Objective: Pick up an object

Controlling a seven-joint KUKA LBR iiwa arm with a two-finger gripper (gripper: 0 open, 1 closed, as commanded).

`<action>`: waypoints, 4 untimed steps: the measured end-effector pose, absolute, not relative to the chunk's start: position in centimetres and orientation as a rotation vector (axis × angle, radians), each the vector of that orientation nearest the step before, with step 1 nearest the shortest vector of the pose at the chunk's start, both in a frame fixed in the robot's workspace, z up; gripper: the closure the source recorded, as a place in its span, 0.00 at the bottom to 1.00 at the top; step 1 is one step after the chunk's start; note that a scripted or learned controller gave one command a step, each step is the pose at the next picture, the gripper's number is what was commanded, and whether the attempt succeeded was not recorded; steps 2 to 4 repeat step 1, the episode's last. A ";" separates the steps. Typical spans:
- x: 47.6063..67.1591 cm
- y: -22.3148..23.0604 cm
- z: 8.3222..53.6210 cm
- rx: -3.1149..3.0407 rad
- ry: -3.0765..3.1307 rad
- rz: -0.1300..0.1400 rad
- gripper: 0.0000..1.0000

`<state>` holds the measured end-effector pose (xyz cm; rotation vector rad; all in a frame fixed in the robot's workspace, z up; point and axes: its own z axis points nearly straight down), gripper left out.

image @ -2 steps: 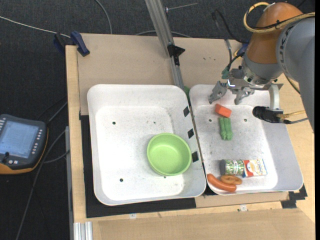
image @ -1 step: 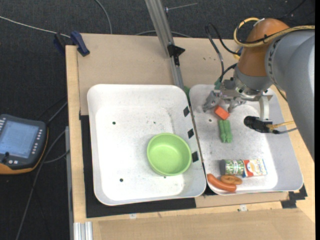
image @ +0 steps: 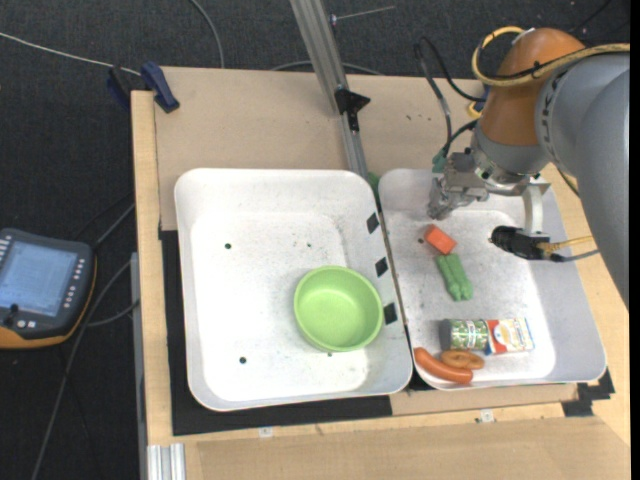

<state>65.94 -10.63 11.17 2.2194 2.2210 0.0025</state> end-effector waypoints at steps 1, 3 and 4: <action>66.8 -11.0 15.8 2.219 2.219 0.005 1.00; 66.8 -11.0 15.8 2.219 2.219 0.005 1.00; 66.8 -11.0 15.8 2.219 2.219 0.005 1.00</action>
